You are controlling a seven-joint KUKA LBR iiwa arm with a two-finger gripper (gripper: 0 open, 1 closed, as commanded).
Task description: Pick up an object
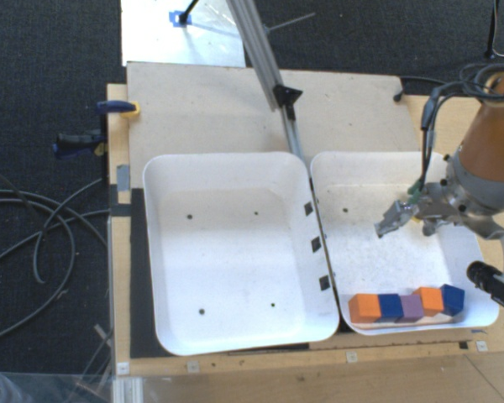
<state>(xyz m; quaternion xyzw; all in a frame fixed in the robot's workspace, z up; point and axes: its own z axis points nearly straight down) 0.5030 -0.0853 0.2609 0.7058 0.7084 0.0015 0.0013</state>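
The tool [391, 222] hangs over the middle of the right bin [353, 175], up-frame and to the left of the row of blocks [407, 305] — whether it is spread or pinched cannot be told, and nothing shows between its tips. The blocks — orange, blue, purple, orange, blue — lie touching along that bin's near wall, well apart from the left bin [227, 170].

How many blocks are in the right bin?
5, in a row along the near wall of the right bin: orange block, blue block, purple block, second orange block, second blue block.
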